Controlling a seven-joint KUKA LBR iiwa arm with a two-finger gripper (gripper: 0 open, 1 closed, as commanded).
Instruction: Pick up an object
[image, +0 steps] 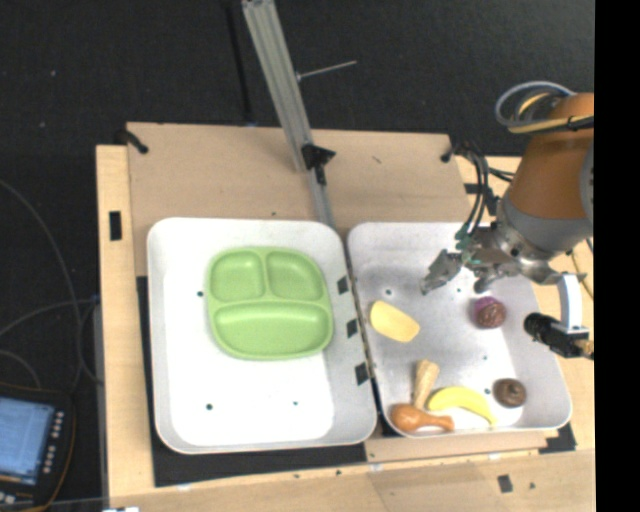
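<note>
My gripper (461, 278) hangs over the upper middle of the right bin (400, 250), open, with nothing between its spread fingers. A dark red round object (489, 313) lies just below and right of it. A pale yellow lump (394, 322) rests lower left of the gripper, near the bin's left wall. Along the bin's front edge lie a yellow banana (462, 403), a brown ring-shaped piece (509, 392), a beige stick-like piece (426, 378) and an orange-brown piece (420, 419).
The left bin (180, 400) holds a green divided plate (270, 303). A metal pole (285, 95) slants up from between the bins. A black fitting (555, 335) sits at the right bin's right rim. Cables (478, 190) hang beside the arm.
</note>
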